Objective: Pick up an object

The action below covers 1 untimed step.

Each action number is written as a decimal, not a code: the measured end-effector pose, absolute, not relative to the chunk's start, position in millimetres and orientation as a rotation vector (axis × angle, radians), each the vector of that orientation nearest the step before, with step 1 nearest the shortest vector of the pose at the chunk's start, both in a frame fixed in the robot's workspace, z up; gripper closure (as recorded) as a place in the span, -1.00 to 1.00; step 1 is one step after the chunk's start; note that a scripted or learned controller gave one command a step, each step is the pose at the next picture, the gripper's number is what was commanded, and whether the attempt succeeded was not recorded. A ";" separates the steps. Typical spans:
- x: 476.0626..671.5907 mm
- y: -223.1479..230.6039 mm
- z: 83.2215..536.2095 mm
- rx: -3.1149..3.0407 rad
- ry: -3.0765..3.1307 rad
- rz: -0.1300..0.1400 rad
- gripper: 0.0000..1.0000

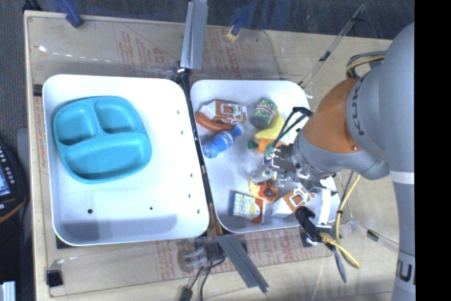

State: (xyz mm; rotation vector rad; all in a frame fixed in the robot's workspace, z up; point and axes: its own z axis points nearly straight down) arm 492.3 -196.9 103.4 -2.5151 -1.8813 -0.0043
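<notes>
Tool [271,167] low in rt bin [211,208], grip unclear

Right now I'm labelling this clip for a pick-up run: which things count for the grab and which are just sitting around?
For the grab:
- pincer
- right bin
- blue bottle
- hot dog
- banana
- round can
- small carton

Sitting around:
- left bin
- blue divided tray
</notes>
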 end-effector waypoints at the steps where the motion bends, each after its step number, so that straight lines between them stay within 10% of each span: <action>1: 544.0 -127.1 242.0 -2.450 -1.963 0.001 1.00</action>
